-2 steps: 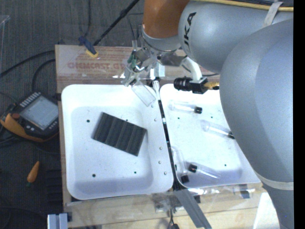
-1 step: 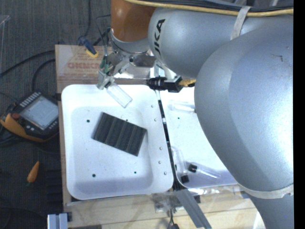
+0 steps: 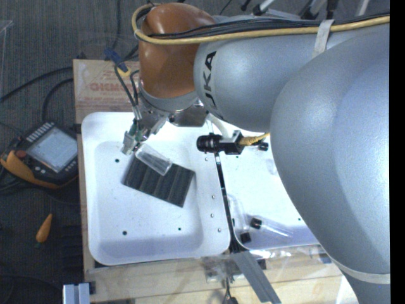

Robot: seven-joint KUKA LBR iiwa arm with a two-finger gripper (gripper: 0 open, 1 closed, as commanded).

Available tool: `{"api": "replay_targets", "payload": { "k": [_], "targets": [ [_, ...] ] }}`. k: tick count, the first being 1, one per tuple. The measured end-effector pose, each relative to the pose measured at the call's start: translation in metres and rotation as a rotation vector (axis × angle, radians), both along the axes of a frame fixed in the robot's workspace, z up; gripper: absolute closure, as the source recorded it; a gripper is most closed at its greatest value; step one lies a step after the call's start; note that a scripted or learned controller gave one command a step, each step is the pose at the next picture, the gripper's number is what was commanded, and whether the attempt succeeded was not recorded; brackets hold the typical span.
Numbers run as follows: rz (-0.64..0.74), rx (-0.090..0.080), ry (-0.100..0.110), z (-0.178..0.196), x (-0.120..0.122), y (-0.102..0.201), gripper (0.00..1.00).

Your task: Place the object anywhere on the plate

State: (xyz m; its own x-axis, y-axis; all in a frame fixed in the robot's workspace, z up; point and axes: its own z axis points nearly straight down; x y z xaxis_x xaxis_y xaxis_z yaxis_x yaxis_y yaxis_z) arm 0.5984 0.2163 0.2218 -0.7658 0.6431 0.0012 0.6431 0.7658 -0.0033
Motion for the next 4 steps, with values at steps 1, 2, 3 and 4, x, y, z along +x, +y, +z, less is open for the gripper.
{"api": "replay_targets", "payload": {
  "k": [1, 2, 3, 4],
  "targets": [
    [0.229, -0.001, -0.004, 0.079, 0.059, 0.004, 1.0],
    [0.329, 0.001, -0.002, 0.105, -0.001, 0.016, 1.0],
    [0.774, 0.003, -0.005, 0.163, 0.024, 0.017, 1.0],
    [1.045, 0.004, -0.003, 0.212, -0.07, 0.017, 1.0]
  ]
}}
